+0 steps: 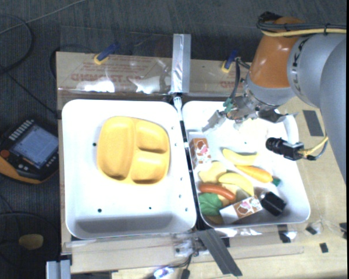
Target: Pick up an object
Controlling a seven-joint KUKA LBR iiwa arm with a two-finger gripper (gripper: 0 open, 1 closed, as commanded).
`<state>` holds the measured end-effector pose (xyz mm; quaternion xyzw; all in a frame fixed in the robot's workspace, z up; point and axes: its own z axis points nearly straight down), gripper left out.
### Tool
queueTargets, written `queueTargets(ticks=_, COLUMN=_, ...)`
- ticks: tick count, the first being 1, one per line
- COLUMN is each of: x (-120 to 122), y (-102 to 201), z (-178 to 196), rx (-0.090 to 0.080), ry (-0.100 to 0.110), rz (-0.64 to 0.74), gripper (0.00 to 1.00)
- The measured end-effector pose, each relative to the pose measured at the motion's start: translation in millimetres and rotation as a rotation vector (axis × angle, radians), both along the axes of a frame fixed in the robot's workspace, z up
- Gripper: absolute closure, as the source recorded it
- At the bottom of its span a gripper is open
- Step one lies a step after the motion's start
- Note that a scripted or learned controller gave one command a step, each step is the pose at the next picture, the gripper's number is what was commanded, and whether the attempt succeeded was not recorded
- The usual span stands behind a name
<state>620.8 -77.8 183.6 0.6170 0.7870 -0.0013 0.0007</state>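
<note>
Currently the grey arm [314, 68] with its orange band [273, 54] enters from the right and sits over the far end of the right bin [299, 182]. The gripper [232, 112] hangs above the bare white floor near that bin's far left corner, close to the divider where the two bins meet. Whether the fingers are apart or together cannot be told from this view; nothing is seen between them.

Pickable objects are crowded into the near half of the right bin. A small printed carton [200, 151] lies against the left wall. A pale yellow banana [239, 153] lies just beyond an orange carrot-shaped piece [255, 172]. A second yellow banana [228, 178] rests beside a red sausage-shaped piece [216, 190], with a green item [209, 203] at the left wall near the front. A brown printed packet [243, 208] and a black block [273, 203] lie at the near edge, touching or almost touching. Open floor remains in the far half of this bin, under and around the gripper.

In the left bin [75, 173], a yellow divided tray [134, 150] lies near the centre, well apart from all four walls, leaving a free margin on every side.

A handheld pendant [26, 150] lies on the floor to the left of the bench.
</note>
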Motion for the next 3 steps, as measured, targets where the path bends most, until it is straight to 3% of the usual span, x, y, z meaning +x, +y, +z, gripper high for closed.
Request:
queueTargets(ticks=1, x=-29.9, y=-19.6, z=-63.6, rx=0.003, ry=-0.035, rz=-0.125, gripper=0.00)
queueTargets(ticks=2, x=-29.4, y=-21.8, z=-72.5, rx=0.012, ry=-0.051, rz=-0.075, gripper=0.00)
queueTargets(ticks=3, x=-39.4, y=-15.2, z=-73.7, rx=0.018, ry=-0.047, rz=-0.403, gripper=0.00)
